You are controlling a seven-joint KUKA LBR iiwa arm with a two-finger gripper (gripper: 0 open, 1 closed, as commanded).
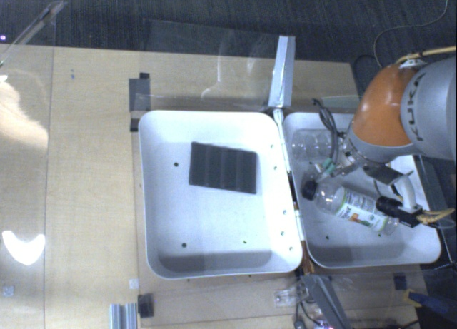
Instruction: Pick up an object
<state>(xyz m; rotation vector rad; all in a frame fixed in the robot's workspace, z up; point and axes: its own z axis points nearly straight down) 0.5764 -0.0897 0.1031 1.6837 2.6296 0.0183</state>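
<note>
1. I see the arm (400, 110) reaching over the right bin (371, 249).
2. The left bin (214, 249) holds a dark mat (223, 168).
3. A clear bottle (350, 206) lies in the right bin, below the gripper (335, 163).
4. I cannot tell the gripper's state.

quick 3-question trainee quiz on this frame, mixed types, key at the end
1. True or false: the dark grey pad lies in the right bin.
2. Which thing lies under the arm?
A. a clear bottle with a black cap and a label
B. a red mug
C. a yellow sponge
3. Fill in: the bottle lies on its ____, its cap pointing toward the left bin.

Key: 1 false, the pad is in the left bin; 2 A; 3 side.
</note>
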